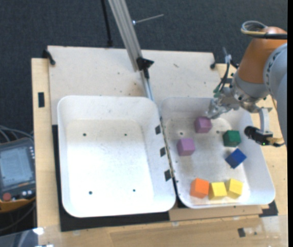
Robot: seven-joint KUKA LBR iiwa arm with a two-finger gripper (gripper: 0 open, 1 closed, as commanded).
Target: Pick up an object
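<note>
Arm w/ orange band is reaching in from the right; its two-finger gripper (216, 108) is hanging low over the far part of the right-hand shallow white bin (270, 189), just beside and above the upper purple cube (203, 124). Jaws: cannot tell wide or narrow, tips too small and dark against the wrist. Nothing is showing between them, so not counting any hold.

Bin contents, right bin: upper purple cube near the gripper; second purple cube (186, 146) nearer the bin's left wall; green cube (232, 138) and blue cube (235, 158) toward the right side; orange cube (200, 188), yellow cube (218, 190) and a second yellow cube (235, 187) sitting in a row along the near wall, apparently touching. Left-hand white bin (64, 138) is sitting alongside on the table (85, 71).

Judgement: step in hand is the approach / descent; likeliest target is the upper purple cube, being closest. Task looks early, nothing lifted.

Doing it well, imo:
- centre the jaws over the cube before dropping, currently looking offset toward its upper right
- turn the wrist so the jaws are meeting two flat faces, not corners
- go down enough to grip below the cube's mid-height, w/o hitting the bin floor
- this cube is standing apart from the others, so clearance is fine; avoid the crowded near row
- lift straight up, then check the cube is actually riding between the jaws.
</note>
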